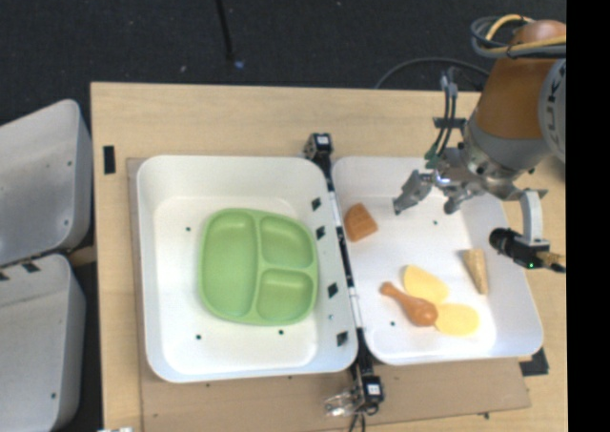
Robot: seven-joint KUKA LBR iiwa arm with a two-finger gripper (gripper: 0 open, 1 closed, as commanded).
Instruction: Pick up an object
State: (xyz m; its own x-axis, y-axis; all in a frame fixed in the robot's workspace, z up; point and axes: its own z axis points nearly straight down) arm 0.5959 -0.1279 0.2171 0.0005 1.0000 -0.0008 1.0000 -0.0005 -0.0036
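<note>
The right bin (pixel 391 344) holds several food items: an orange-brown chunk (pixel 359 223) by its left wall, an orange drumstick (pixel 410 302), two yellow pieces (pixel 423 281) (pixel 457 319) and a tan cone-like piece (pixel 476 270). My gripper (pixel 437 194) hangs over the upper middle of this bin, above and to the right of the orange-brown chunk. Its fingers (pixel 413 192) are spread apart with nothing between them. The grey and orange arm (pixel 515 96) comes in from the upper right.
The left bin (pixel 172 344) holds a green divided plate (pixel 258 265). A black clip (pixel 317 145) sits at the top of the wall between the bins, another clip (pixel 367 388) at the bottom. Cables (pixel 419 72) loop behind the right bin.
</note>
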